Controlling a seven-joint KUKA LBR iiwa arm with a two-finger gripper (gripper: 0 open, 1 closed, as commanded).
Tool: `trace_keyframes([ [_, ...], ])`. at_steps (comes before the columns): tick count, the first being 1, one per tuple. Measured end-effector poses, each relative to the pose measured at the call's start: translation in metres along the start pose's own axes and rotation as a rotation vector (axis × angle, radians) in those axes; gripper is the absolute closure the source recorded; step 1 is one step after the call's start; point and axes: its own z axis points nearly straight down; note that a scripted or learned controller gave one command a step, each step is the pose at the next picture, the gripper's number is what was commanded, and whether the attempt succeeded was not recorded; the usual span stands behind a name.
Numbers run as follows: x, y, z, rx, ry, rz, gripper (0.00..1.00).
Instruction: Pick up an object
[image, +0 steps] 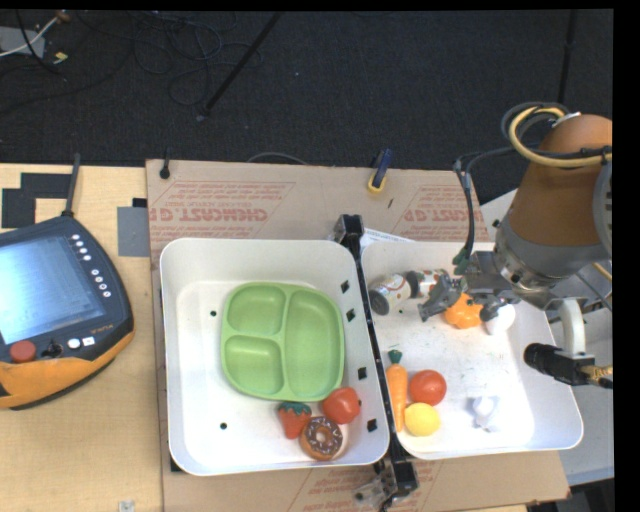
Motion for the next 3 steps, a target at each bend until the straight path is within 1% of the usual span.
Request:
trace_keyframes([
  [1, 0.0, 0.002, -0.007, -0.013, -0.001, -0.002, 0.0],
  [2, 0.003, 0.0, 0.037, -0.009, -0.001, -0.003, 0.0],
  [3, -0.006, -0.004, 0.092, -0.007, 0.0, -0.001, 0.0],
])
